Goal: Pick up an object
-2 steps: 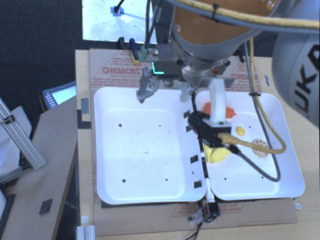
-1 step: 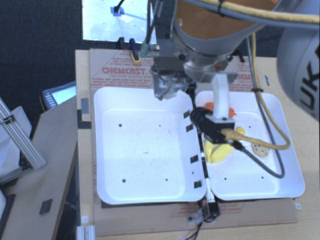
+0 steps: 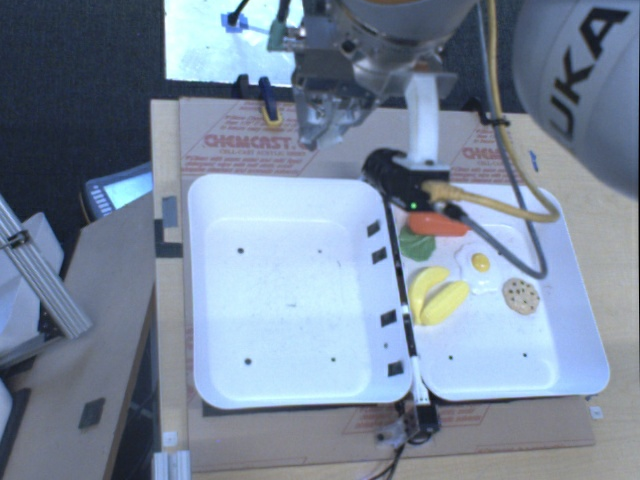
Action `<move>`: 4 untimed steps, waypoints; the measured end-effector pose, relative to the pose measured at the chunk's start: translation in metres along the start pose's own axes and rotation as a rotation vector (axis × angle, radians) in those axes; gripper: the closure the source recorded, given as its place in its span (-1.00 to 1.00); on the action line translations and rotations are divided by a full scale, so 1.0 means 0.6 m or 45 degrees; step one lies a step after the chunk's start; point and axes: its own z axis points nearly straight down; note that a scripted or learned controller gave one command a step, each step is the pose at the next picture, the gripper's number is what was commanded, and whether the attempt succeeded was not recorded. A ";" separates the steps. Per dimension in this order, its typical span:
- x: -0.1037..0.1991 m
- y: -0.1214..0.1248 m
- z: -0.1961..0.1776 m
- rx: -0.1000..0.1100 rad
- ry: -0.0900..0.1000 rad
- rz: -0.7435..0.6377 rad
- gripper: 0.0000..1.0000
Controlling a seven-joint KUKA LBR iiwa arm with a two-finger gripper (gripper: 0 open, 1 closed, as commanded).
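The gripper [image 3: 322, 128] hung above the bench beyond the far edge of the left bin [image 3: 215, 298], and I could not tell how its jaws stood. The toy foods, a carrot [image 3: 438, 224], a banana [image 3: 438, 296], a fried egg [image 3: 478, 264] and a cookie [image 3: 520, 295], lay clustered in the right bin [image 3: 560, 363], probably because nothing had yet been picked up.

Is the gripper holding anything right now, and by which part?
Nothing is held. The metal two-finger gripper hangs above the bench behind the bins with nothing between its fingers.
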 end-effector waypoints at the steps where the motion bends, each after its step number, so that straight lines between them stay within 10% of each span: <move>1: -0.046 0.013 0.223 0.021 -0.008 0.002 1.00; 2: 0.003 0.032 0.130 -0.002 0.003 -0.009 1.00; 3: 0.000 0.031 0.134 0.004 0.000 -0.006 -1.00; 4: 0.001 0.032 0.115 0.000 0.002 -0.010 1.00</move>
